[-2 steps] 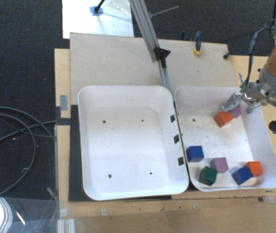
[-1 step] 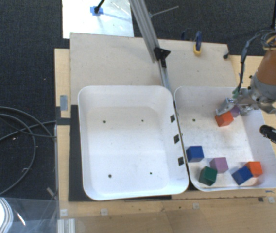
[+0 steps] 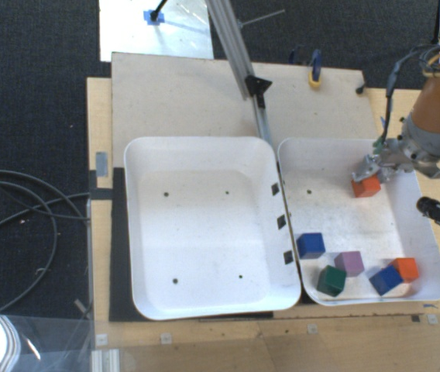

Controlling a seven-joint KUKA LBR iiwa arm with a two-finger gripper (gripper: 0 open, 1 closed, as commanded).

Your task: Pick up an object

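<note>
Two white bins sat on the tabletop (image 3: 204,91); over the right bin (image 3: 437,281) the pincer (image 3: 372,173) was clamped on an orange cube (image 3: 366,186) — seemingly raised. Other blocks lay near that bin's front edge — presumably unpicked.

Robotics lab or test cell, plywood bench (image 3: 204,91) on dark carpet; two white bins (image 3: 204,301) side by side, loose black cables (image 3: 18,208) on the floor, clamp (image 3: 314,66) at the bench edge, metal pole (image 3: 232,33)
</note>
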